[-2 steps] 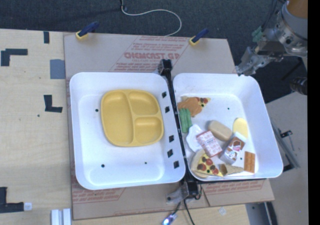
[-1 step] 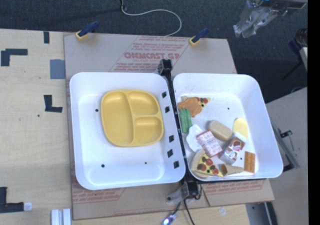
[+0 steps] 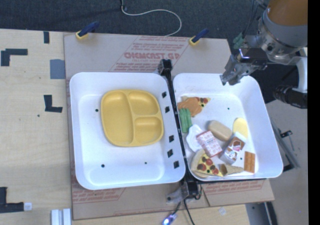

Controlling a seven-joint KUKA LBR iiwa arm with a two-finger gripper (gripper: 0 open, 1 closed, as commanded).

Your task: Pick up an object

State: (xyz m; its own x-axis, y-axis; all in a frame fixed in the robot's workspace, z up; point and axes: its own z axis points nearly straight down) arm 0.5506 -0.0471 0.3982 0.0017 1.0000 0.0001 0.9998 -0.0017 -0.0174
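My gripper (image 3: 233, 76) hangs over the far rim of the right bin (image 3: 260, 100), above and right of the toy food. Nothing shows between its fingers. In the right bin lie a pizza slice with a crust (image 3: 194, 104), a green piece (image 3: 185, 119), a tan bread roll (image 3: 220, 130), a yellow wedge (image 3: 241, 128), a red-and-white packet (image 3: 209, 143), a small can (image 3: 230, 153), a second pizza slice (image 3: 206, 164) and an orange cracker (image 3: 249, 161).
The left bin (image 3: 85, 119) holds a yellow divided plate (image 3: 132, 117). A black divider clip (image 3: 165, 67) sits between the bins at the far edge. Blue-and-yellow clamps (image 3: 86, 30) pin the cardboard underlay. A white cable (image 3: 150, 13) loops behind.
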